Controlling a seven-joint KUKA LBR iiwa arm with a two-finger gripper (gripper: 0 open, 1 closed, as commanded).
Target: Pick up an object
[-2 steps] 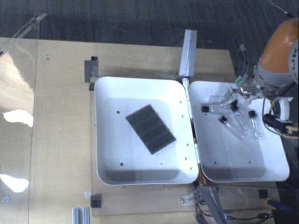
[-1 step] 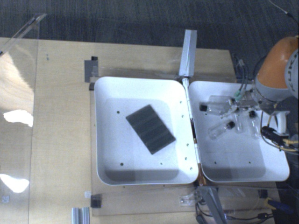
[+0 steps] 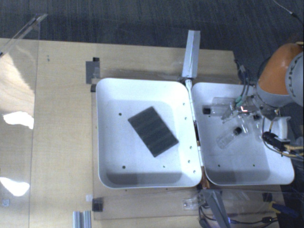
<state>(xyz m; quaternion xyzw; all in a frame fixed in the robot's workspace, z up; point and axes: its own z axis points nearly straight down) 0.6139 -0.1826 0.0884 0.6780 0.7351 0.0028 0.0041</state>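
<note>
On the wooden desk [image 3: 57, 141], two shallow white bins side by side. In the left bin [image 3: 107, 127], near the middle of its floor, a dark grey ridged pad [image 3: 153, 131]: flat, turned askew to the walls, touching nothing else. In the right bin [image 3: 280, 175], harder to read. Near its upper left, a clear piece with a small black cap [image 3: 207, 110]; lower down towards the centre, a small clear bottle [image 3: 228, 137] on its side, pale against the white floor and blurred at the edges. From the right, the grey arm with its orange band [image 3: 281, 72], cut off by the frame's edge. Below it, the hand [image 3: 243, 112] low over the upper part of the right bin, just above the clear bottle, lost among glare, cables [image 3: 278, 144] and see-through parts. Impossible to tell whether apart, together or clamped on anything. Impossible too to tell whether touching the clear things or merely close beside them.
</note>
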